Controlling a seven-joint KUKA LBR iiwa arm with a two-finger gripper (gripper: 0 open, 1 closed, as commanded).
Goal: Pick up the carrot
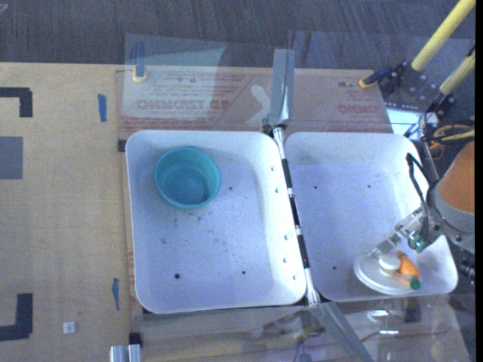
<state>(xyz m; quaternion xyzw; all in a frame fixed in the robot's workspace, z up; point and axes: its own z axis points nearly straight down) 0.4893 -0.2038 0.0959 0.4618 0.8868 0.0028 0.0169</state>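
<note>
Just below my gripper (411, 240) the carrot (408, 267) lies on a plate (370, 272) wedged in the right bin's (339, 202) near corner, walls close on two sides, with open floor stretching away to my left.

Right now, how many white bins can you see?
2. The left bin holds a teal bowl. The right bin sits beside it, with a plate carrying the carrot near its front right corner, under the end effector.
</note>
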